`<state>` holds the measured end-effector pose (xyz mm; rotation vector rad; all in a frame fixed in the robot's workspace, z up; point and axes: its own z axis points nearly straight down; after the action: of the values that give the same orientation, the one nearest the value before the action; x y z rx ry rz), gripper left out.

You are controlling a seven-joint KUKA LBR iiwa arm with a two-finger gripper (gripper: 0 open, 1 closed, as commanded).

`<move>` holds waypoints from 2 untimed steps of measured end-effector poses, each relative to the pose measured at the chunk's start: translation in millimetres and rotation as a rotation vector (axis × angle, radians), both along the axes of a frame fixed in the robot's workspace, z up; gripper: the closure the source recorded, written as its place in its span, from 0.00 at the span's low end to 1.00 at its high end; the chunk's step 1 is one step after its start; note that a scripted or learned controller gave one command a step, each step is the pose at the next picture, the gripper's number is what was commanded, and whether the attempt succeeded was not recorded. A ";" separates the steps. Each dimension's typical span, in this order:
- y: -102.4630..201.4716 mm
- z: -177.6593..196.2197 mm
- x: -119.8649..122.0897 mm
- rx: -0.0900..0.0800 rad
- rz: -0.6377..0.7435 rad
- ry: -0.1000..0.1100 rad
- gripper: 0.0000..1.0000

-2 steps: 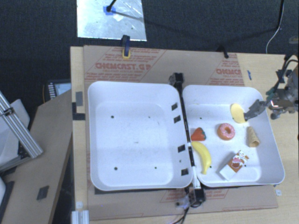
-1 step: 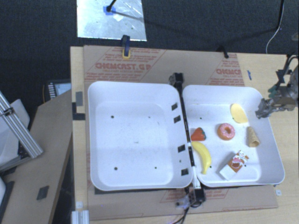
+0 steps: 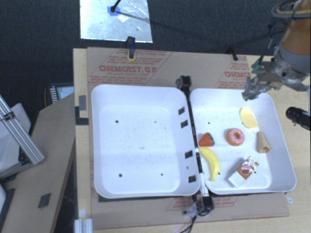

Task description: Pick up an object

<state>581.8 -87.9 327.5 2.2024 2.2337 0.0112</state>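
Note:
The right bin (image 3: 214,103) holds a pale yellow flat piece (image 3: 248,117), a pink donut (image 3: 235,137), a tan cone (image 3: 263,142), a red strawberry (image 3: 206,140), a yellow banana (image 3: 210,162) and a small white and red box (image 3: 245,171). My gripper (image 3: 250,93) hangs over the bin's far right corner, just above and behind the pale yellow piece. Nothing shows between its fingers.
The left bin (image 3: 141,140) lies beside the right one, joined by a black-clipped divider (image 3: 190,130). A cardboard sheet (image 3: 146,67) underlies both bins. A shiny foil square (image 3: 115,12) lies beyond the bench's far edge.

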 end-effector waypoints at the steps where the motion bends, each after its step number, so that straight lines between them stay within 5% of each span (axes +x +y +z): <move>1: 58.6 -78.9 -19.6 0.001 -0.004 0.014 1.00; 2: 193.8 21.8 42.5 0.005 0.004 -0.008 1.00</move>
<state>624.3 105.9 349.4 2.1961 2.2371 0.0255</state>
